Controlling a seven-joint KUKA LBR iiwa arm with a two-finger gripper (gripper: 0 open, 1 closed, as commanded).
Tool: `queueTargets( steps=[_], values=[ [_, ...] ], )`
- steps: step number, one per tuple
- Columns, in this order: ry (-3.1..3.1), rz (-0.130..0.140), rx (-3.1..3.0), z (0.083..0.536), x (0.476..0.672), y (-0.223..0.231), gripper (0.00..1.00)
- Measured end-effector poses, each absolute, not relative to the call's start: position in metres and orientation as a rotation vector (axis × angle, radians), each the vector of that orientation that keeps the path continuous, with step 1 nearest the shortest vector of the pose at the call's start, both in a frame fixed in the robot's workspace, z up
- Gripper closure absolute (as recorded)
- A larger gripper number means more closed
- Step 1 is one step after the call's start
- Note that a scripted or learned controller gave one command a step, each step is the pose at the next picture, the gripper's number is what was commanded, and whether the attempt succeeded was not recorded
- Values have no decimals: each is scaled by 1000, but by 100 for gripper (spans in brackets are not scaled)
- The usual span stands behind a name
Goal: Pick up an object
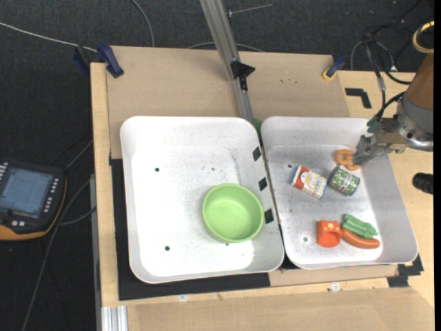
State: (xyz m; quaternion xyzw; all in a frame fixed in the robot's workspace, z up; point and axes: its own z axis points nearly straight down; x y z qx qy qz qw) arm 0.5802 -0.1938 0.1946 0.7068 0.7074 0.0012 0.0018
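My gripper (362, 150) hangs low over the back right part of the right bin (303, 140), reaching in from the right. Just left of its tip lies a small orange disc (344, 158), touching or nearly touching it. A green can (344, 181) lies on its side right below the disc. A red and white carton (308, 182) lies to the left of the can. Near the bin's front sit a red cup (329, 233) and a green and orange toy vegetable (360, 231). Nothing is visibly held.
The left bin (172, 164) holds a light green bowl (232, 213) near its front right corner. A metal pole (227, 47) slants down to the gap between the bins. Blue clamps (109, 59) grip the board's back corners. A teach pendant (27, 195) lies far left.
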Motion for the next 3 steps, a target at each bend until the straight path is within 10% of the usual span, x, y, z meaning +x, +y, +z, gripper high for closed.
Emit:
queueTargets(
  steps=[3],
  values=[
    [2226, 3, 2217, 272, 583, -150, 100]
  ],
)
